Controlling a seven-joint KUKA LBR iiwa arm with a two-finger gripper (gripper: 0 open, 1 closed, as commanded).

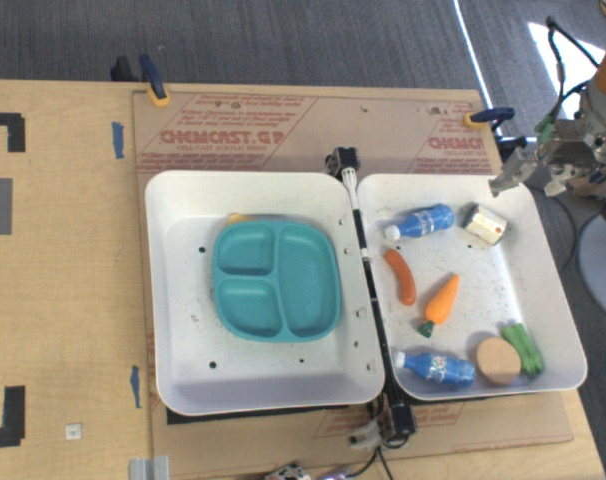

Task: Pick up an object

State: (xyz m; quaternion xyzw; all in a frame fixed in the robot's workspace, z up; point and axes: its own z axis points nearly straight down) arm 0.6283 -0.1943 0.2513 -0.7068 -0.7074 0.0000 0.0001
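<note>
The gripper is seen at the outer back corner of the right bin, hanging over the rim, and whether it is open or closed cannot be told from this view. No object is held, so the step in hand is judged to be the choice of a target and the approach to it. The easiest pick is probably the small white block, which lies just below the gripper and apart from its neighbours. A straight descent should be made, with room kept from the bin wall beside it so that the rim is not struck. A little further from the gripper, toward the divider between the bins, a blue bottle is laid on its side. It is likely to roll, so it would best be gripped across its body. Further off, an orange-red sausage and a toy carrot are found near the middle of the bin, close together but not touching. At the end of the bin farthest from the gripper, a green vegetable is pressed against a tan round piece, with a second blue bottle just beside them. This crowding would make a clean grasp harder. Farthest of all, the left bin is occupied by a teal divided plate.
</note>
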